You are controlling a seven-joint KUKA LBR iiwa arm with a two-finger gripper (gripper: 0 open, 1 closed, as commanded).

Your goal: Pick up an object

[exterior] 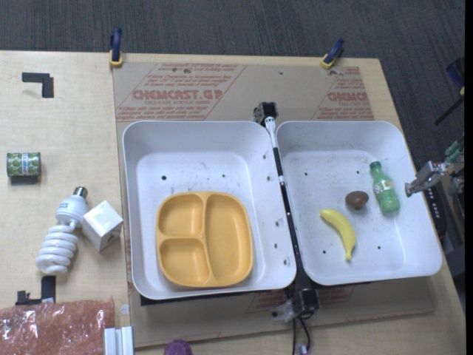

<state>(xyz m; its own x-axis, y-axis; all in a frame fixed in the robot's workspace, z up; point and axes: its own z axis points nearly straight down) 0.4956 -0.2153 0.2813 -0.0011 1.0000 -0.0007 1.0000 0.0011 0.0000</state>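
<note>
Both bins look like thin moulded plastic, white and slightly glossy; the left bin and the right bin carry dark specks. The divided tray is smooth yellow-orange plastic with a matt sheen. The banana and the green bottle look like glossy plastic. The bench top is pale wood, matt. At 12 o'clock, the brown sheet looks like printed paper.
</note>
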